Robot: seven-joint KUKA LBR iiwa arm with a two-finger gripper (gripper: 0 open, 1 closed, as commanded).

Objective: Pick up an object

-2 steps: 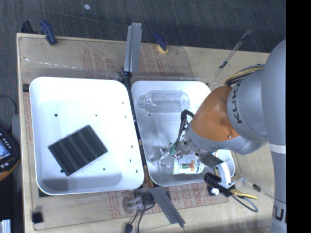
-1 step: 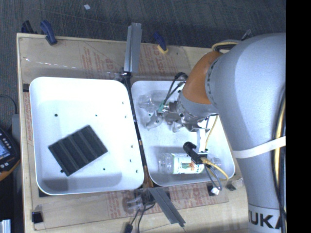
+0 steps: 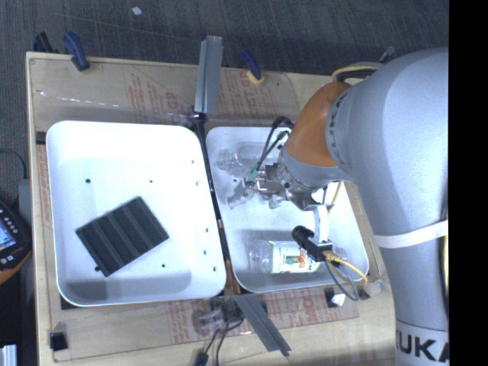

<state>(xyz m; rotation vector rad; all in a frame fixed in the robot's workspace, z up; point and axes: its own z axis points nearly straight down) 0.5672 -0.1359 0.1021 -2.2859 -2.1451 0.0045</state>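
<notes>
My gripper (image 3: 241,192) reaches down into the right bin (image 3: 352,235), near its left wall, at the end of the grey arm with the orange band. A clear crumpled plastic item (image 3: 231,159) lies just above it by the bin's far left corner. A clear plastic bottle (image 3: 284,258) with a green and white label lies on its side at the front of the same bin, below the gripper and apart from it. A black ribbed rectangular pad (image 3: 122,235) rests flat in the left bin (image 3: 114,139).
The two white bins sit side by side on a wooden board, split by a dark divider (image 3: 212,197). Blue clamps (image 3: 75,49) grip the board's far edge. A metal bar (image 3: 207,75) stands at the back between the bins.
</notes>
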